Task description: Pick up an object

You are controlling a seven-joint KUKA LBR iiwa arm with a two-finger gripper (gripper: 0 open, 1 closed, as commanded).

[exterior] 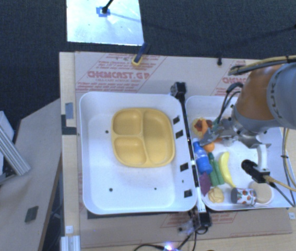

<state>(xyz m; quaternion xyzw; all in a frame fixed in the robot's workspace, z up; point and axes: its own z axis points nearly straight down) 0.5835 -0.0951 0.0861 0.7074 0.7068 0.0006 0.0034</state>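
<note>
My gripper [212,136] reaches down into the right bin [280,203] from the right, at its left-centre. It hangs just right of an orange and red toy [200,125] and just above a blue bottle [202,159] that lies along the bin's left wall. An orange bit [209,147] sits right under the gripper's tip. A yellow banana [225,169] lies to the lower right of the gripper, with a green piece [214,174] beside it. What is between the jaws is hidden by the arm.
The left bin [93,192] holds a yellow divided plate [141,137]. At the right bin's near edge lie a purple piece [205,183], a pale yellow lump [216,194], a spotted cup [244,196] and a cream round thing [263,193].
</note>
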